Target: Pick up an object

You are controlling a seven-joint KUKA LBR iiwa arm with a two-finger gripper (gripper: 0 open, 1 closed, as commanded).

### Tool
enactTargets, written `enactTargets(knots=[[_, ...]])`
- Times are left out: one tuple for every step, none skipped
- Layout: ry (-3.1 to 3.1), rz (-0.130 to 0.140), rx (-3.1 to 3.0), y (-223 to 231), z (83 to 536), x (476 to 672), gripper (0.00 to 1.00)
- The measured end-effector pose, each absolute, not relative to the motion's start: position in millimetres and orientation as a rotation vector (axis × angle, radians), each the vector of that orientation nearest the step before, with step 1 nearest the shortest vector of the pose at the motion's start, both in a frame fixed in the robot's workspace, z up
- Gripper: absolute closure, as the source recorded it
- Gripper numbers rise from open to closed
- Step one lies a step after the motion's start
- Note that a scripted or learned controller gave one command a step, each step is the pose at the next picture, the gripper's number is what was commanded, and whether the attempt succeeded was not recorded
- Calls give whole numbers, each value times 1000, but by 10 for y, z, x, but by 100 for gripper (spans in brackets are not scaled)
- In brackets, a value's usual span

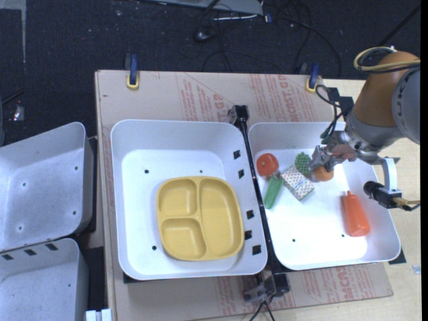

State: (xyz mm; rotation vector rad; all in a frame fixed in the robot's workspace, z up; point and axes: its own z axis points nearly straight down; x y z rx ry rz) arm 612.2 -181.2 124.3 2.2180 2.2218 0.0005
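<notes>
The grey arm with its orange band reaches in from the right and lowers its two-finger gripper (322,164) into the upper part of the right shallow white bin (381,249). Just beside the gripper's tip sit a small round orange object (325,174) and a dark green leafy toy piece (303,160); whether the gripper is apart, together or clamped on anything cannot be told. A checkered rectangular block (297,182) lies close by on the left, with a red tomato-like ball (267,164) and a green elongated vegetable toy (273,191) near the divider. An orange-red bottle-shaped object (354,214) lies well apart, lower right. The left white bin (134,179) holds a yellow three-compartment plastic tray (199,217).
</notes>
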Motion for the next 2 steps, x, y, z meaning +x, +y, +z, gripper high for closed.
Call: enactTargets(knots=[[2220,4,2215,-1850,1878,6128,100],[2220,5,2213,-1853,2418,6144,100]])
